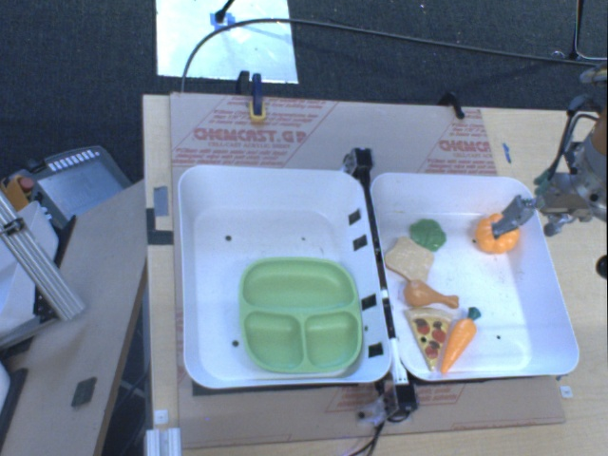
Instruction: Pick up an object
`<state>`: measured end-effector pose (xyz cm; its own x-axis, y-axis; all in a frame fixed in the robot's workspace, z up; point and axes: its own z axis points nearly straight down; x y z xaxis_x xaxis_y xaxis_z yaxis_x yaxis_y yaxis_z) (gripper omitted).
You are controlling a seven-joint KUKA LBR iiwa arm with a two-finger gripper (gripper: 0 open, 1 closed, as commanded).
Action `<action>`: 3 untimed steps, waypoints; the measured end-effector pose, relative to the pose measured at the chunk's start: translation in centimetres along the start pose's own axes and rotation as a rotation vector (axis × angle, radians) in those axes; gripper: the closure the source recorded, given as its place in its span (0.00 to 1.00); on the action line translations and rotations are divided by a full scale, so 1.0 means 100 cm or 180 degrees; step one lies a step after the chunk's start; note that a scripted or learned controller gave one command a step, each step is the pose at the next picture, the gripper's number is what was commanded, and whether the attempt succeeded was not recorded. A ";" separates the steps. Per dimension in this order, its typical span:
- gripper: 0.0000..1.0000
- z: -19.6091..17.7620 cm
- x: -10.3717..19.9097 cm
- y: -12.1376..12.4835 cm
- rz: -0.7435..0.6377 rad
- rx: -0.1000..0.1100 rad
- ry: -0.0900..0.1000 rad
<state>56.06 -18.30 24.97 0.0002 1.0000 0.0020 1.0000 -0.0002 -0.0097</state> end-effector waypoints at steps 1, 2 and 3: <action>0.00 -0.006 0.001 0.002 -0.0011 -0.0036 -0.0008; 0.00 0.036 -0.001 -0.001 -0.0005 -0.0029 -0.0007; 0.00 0.084 0.006 0.006 -0.0013 -0.0026 -0.0004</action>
<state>56.54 -17.66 16.57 -0.0039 1.0000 0.0006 1.0000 0.0039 -0.0014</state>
